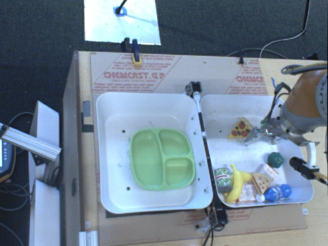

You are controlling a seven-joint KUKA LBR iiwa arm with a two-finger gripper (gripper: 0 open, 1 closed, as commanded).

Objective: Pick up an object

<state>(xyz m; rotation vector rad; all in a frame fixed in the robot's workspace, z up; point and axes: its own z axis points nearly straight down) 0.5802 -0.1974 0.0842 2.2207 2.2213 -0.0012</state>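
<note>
On the left of the surface (169, 68), the left bin (110, 152) carries a green divided plate (163, 159) lying flat near its middle, well apart from the arm. A divider (204, 137) runs between the two bins.

In the right bin (225, 106), the likeliest thing to pick is the pizza slice (240, 129), which lies in the far half. It sits just to the left of the hand (258, 132), nearly touching, with its long axis slanting from near-left to far-right and its tip pointing toward the far side. I judge a short move left would put the hand over it. Whether the hand is wide or narrow, I cannot tell; nothing shows between its tips.

Along the near edge lies a cluster: a small can (223, 177), a banana (237, 183), a cracker pack (265, 178) and a blue bottle (277, 192), all crowded and touching. A dark green ball (275, 159) lies alone, near and right of the hand. The floor around the slice is bare, so nothing stands in the way.
</note>
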